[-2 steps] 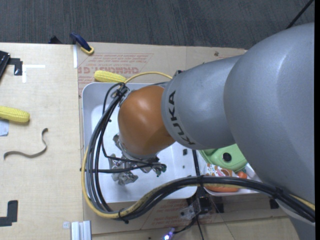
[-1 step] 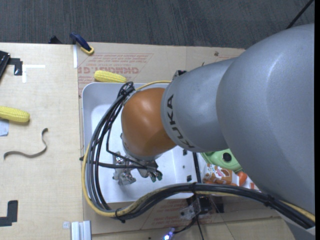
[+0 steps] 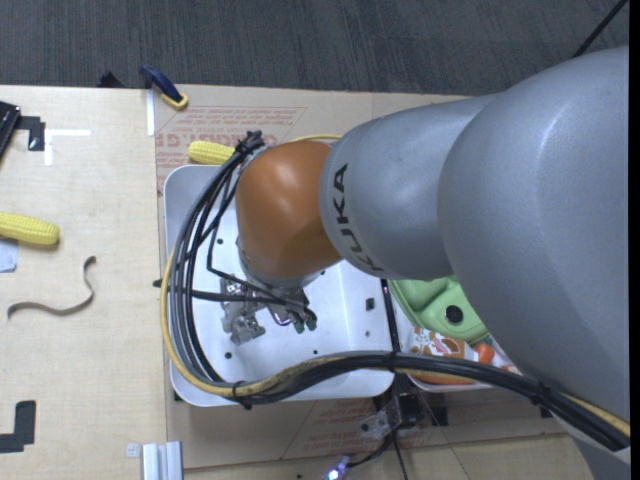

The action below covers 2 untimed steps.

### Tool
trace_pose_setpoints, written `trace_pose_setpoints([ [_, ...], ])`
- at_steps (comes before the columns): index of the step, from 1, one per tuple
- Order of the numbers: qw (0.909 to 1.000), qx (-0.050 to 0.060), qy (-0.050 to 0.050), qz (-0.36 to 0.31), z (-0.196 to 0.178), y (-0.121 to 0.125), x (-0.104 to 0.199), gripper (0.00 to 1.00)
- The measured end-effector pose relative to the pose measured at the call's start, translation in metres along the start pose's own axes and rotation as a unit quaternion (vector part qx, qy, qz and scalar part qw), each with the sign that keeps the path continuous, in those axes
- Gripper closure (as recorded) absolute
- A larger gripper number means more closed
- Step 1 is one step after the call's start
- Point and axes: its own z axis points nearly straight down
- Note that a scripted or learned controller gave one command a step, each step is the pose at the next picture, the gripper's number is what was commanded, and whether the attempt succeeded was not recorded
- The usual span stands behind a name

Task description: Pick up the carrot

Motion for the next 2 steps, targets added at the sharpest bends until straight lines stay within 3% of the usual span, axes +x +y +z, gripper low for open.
trace_pose_setpoints([
  [1, 0.9993, 0.000, 0.000, 0.037, -0.146, -0.065, 0.053, 1.00],
  [2, 0.9983, 0.000, 0.002, -0.058, -0.104, -0.116, 0.068, 1.00],
])
